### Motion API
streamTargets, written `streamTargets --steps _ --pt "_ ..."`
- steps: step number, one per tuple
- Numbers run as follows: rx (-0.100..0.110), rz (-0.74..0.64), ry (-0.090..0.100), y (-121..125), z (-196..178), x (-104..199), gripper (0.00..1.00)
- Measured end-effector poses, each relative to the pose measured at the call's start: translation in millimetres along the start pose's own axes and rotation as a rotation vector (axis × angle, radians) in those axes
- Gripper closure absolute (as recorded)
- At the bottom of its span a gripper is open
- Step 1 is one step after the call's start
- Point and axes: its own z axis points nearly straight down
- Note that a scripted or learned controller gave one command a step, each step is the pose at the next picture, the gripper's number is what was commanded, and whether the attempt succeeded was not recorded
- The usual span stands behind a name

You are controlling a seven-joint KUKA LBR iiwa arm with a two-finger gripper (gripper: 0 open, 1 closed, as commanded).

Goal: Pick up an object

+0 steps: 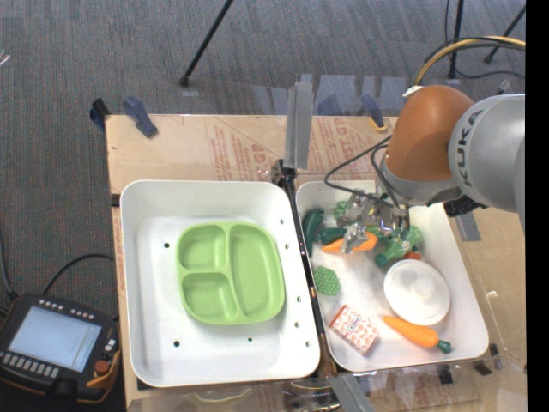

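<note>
Left bin [137,230]: green plate [230,273] with three parts, flat in middle

Right bin [470,312]: big grey arm [480,148] in from 3 o'clock, orange band [429,131] above wrist

White bowl [417,291] at 4 o'clock from gripper

Gripper [367,226] low over toy heap at bin's 12 o'clock; open or closed, cannot tell

Orange carrot [415,332] at 5 o'clock of bowl, touching

Red-and-white box [354,329] at bin's 7 o'clock

Small orange toy [350,245] and green toys [400,245] right by gripper

Dotted green bit [326,280] at 9 o'clock of bowl, apart
</note>
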Motion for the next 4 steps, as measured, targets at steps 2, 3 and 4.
streamTargets --steps 2,3,4 --pt "0.001 0.108 0.013 -14.2 15.5 77.4 0.0" --pt "0.004 0.498 0.015 -82.6 15.0 146.3 0.0" --pt "0.005 0.547 0.018 -44.1 15.8 157.4 0.0"
